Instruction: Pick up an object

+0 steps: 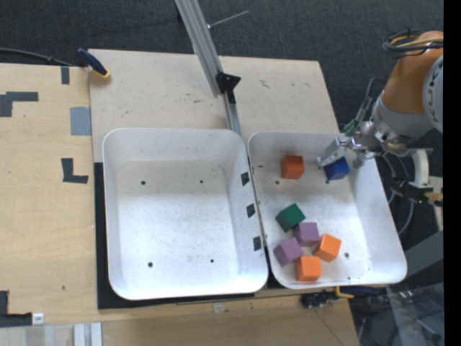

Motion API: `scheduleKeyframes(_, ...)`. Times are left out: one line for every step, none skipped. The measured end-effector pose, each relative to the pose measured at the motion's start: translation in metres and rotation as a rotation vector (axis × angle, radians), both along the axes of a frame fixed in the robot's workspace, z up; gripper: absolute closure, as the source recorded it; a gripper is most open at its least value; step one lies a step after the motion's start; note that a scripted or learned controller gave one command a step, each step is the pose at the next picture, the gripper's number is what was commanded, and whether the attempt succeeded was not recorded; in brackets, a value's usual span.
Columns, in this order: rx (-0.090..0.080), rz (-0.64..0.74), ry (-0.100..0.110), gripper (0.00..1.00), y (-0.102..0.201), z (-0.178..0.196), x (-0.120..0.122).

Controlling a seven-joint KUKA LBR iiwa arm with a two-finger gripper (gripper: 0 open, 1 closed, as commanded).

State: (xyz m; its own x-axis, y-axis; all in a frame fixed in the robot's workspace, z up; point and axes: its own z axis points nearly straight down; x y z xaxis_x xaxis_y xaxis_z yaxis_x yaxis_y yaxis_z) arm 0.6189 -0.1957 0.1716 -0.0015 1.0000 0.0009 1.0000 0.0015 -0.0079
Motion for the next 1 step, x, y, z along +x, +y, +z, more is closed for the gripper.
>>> scheduleKeyframes(-0.008, 0.0, -0.012, 0.0, -0.0049, -0.0567, 0.0075)
